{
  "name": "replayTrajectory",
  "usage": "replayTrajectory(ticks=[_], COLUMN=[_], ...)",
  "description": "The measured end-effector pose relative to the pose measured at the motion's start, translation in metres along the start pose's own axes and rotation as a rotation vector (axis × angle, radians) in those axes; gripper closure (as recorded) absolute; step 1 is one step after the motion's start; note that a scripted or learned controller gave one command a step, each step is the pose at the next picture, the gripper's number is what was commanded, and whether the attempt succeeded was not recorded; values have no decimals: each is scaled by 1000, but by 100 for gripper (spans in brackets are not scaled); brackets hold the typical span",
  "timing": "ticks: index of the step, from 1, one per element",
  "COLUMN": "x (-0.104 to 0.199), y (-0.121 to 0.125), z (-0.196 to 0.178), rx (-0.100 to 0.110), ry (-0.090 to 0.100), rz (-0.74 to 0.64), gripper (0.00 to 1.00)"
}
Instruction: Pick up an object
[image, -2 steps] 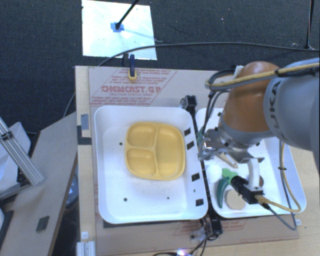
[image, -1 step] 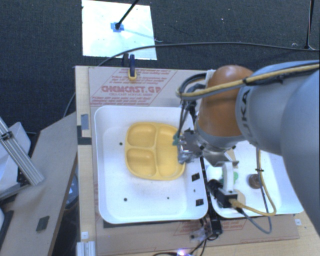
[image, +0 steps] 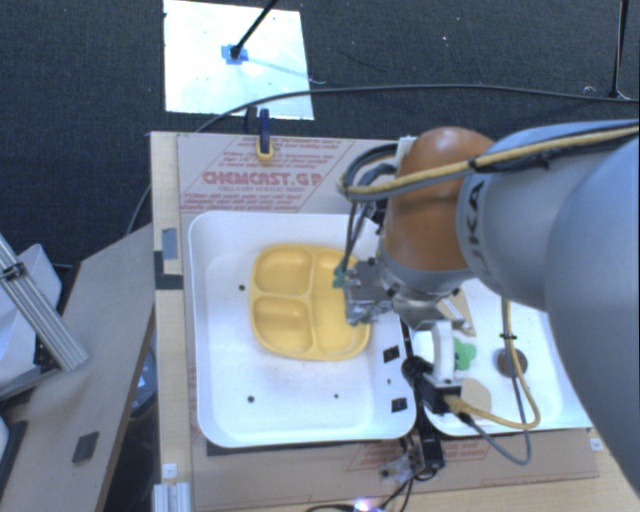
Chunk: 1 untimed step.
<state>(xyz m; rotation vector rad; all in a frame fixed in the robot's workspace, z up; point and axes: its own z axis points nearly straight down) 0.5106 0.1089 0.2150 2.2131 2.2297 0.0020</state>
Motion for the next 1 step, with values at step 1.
replayTrajectory(ticks=[1], x=[-1], y=[0], z=[0], rx=[0], ry=[0], rz=[2], gripper=[0])
